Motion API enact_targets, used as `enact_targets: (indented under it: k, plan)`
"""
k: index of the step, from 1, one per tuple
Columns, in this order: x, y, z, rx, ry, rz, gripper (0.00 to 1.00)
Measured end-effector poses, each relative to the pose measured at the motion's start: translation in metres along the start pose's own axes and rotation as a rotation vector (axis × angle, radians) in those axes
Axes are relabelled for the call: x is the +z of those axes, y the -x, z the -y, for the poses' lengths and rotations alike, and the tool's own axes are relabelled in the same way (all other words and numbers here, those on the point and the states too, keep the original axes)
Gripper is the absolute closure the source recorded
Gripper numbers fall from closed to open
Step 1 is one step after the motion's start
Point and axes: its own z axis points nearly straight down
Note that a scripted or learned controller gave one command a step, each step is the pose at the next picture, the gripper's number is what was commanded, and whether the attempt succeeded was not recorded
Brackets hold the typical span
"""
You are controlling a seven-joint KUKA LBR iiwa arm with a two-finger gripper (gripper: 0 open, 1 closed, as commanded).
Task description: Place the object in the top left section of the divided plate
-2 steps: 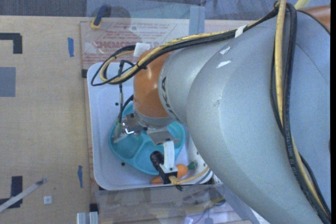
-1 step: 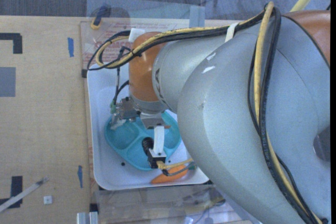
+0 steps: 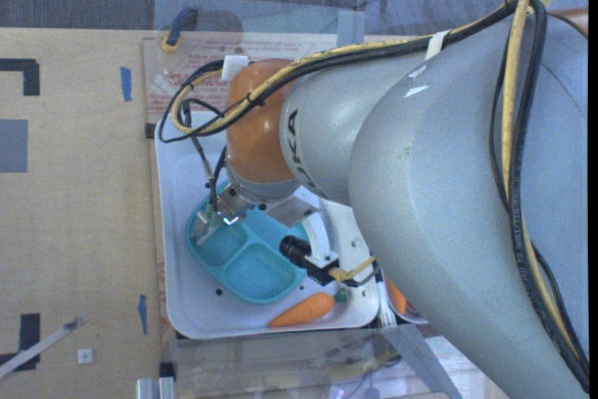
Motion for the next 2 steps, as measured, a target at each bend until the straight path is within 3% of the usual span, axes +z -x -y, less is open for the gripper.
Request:
enact_targets:
  k: [1, 2]
  plan:
    - [-0.020, 0.020, 0.015, 0.126, -0.023, -0.005, 0.00]
    - [0.002, 0.034, -0.027, -0.247, -0.012, -0.008, 0.00]
